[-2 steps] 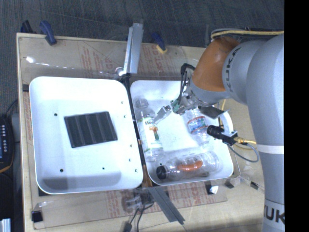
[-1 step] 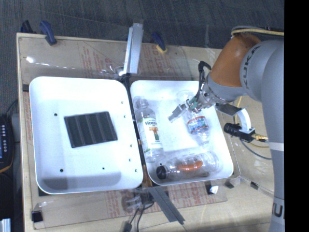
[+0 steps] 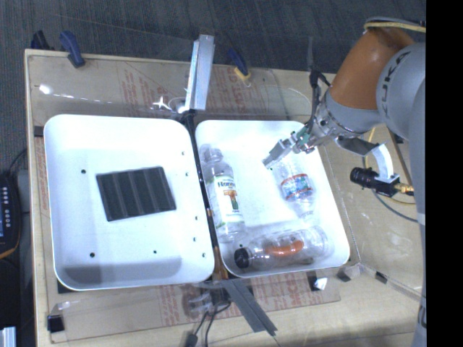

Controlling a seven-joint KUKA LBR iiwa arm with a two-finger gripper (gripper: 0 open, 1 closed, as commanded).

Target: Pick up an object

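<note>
The gripper (image 3: 283, 150) hovers over the upper part of the right bin (image 3: 249, 130), just above the cap end of the small bottle (image 3: 296, 186). Nothing lies between its fingers; whether they are spread or closed cannot be told at this resolution.

Step in hand, as judged: approach, before any grasp. No object is lifted.

The small bottle lies on its side in the right half of the right bin. Its long axis runs from upper left to lower right, cap toward the gripper, base toward the bin's lower right corner.

Two other candidates lie in the same bin. The tall bottle (image 3: 223, 190) lies along the left wall, long axis nearly parallel to that wall, cap toward the top. The dark-capped bottle (image 3: 282, 248) lies along the bottom wall, long axis nearly horizontal, cap to the left.

The left bin (image 3: 65, 136) holds a dark ribbed pad (image 3: 136, 192).

Next move, as judged: descend onto the small bottle with the fingers set across its long axis, then close. The clear, round body may roll or slip.
</note>
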